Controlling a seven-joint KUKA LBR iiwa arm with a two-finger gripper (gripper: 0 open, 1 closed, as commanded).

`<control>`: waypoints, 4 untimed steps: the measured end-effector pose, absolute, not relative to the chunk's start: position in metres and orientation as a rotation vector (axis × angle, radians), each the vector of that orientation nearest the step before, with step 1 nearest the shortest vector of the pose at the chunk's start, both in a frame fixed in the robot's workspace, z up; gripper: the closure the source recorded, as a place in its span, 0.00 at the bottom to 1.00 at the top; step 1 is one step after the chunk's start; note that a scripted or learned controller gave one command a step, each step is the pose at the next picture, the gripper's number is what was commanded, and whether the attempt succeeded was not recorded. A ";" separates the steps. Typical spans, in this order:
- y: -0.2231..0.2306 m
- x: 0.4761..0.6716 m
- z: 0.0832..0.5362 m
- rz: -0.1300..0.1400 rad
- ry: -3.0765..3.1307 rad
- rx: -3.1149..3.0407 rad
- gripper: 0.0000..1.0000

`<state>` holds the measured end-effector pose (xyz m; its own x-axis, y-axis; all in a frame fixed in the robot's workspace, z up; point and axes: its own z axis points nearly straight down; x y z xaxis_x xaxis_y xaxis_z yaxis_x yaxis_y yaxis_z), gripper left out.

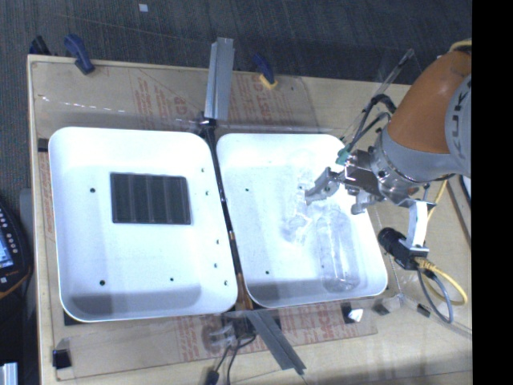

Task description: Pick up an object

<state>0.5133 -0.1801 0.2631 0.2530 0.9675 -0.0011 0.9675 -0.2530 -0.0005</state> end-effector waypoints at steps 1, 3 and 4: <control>-0.205 0.502 0.306 0.001 1.952 2.461 0.00; -0.207 0.478 0.324 -0.001 2.112 2.326 0.00; -0.204 0.478 0.328 -0.001 2.483 1.927 0.00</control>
